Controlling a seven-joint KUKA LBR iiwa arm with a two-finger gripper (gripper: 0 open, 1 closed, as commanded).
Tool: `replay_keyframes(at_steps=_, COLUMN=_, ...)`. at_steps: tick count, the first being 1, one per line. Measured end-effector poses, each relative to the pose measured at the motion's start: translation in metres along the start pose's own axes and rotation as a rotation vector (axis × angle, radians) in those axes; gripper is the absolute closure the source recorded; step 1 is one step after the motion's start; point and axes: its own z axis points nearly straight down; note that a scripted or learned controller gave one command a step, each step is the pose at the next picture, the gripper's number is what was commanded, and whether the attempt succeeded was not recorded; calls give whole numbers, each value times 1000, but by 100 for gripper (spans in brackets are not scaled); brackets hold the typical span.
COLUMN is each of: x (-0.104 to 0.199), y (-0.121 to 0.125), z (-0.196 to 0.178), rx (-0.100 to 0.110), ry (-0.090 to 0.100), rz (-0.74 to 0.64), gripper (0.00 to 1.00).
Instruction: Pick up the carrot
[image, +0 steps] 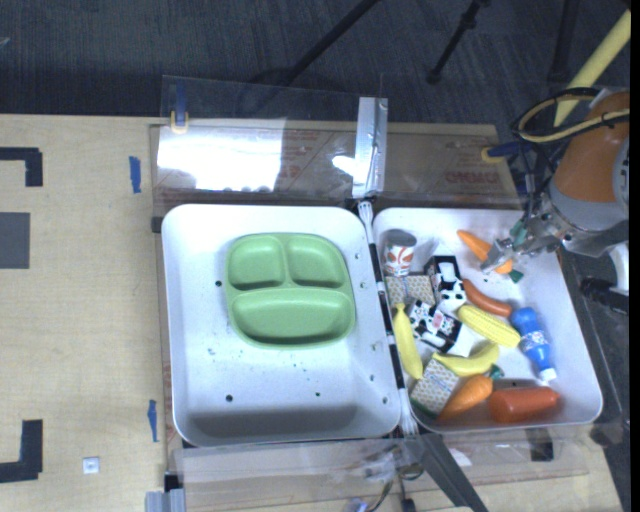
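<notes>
Two orange, carrot-like things lie in the right bin (575, 300). A small orange carrot (474, 243) lies at the back of the bin, pointing up and left, with a bit of green at its right end. A fatter orange carrot (466, 396) with a dark green stem lies near the front wall. My gripper (518, 242) hangs low over the back right of the bin, right next to the small carrot's right end. The view does not show whether it touches or holds the carrot. The arm's orange band (590, 165) sits above it.
The right bin also holds a red sausage (486, 299), a yellow corn cob (488, 325), a blue bottle (534, 346), a red pepper (521, 402), a banana (405, 345), a cow-patterned item (442, 300) and a cup (398, 249). A green divided plate (290, 285) lies in the left bin (190, 330).
</notes>
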Motion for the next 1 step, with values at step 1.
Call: replay_keyframes(at_steps=1, x=68, y=-2, z=-104, rx=7, ry=1, rz=245, gripper=100)
